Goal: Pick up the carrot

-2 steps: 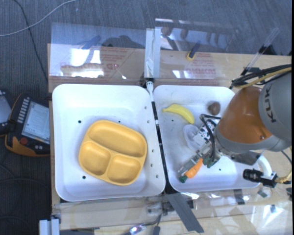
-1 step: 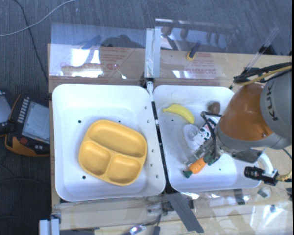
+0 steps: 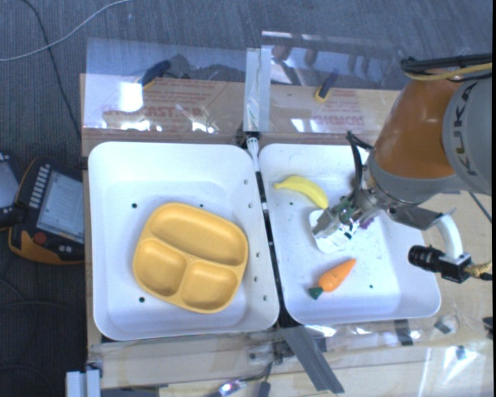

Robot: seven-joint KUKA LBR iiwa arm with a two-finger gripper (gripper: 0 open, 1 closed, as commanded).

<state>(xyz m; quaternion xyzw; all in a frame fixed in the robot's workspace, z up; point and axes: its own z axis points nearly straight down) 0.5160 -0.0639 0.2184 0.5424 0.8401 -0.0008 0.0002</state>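
My arm (image 3: 434,131), grey with its orange band, comes in from three o'clock and bends down over the right-hand bin (image 3: 413,304), and my pincer (image 3: 331,228) hangs low near the middle of that bin, over a white thing (image 3: 324,235) that I cannot make out clearly against the white floor. Whether my pincer is apart or together I cannot tell; its tip is small and blurred from up here. The carrot (image 3: 334,276) lies on the bin floor at about six o'clock from my pincer, near it but apart, not touched by me; its orange body points up toward one o'clock and its green end sits at seven o'clock. A banana (image 3: 302,190) lies at about eleven o'clock from my pincer, curved, toward the far side of the same bin, near the wall shared with the other bin. In the left-hand bin (image 3: 116,180) rests a yellow divided plate (image 3: 190,256) with three compartments, sitting toward the near side of that bin. Out past the left bin, at nine o'clock on the dark floor, lies a handheld control pad (image 3: 48,213) with an orange edge.
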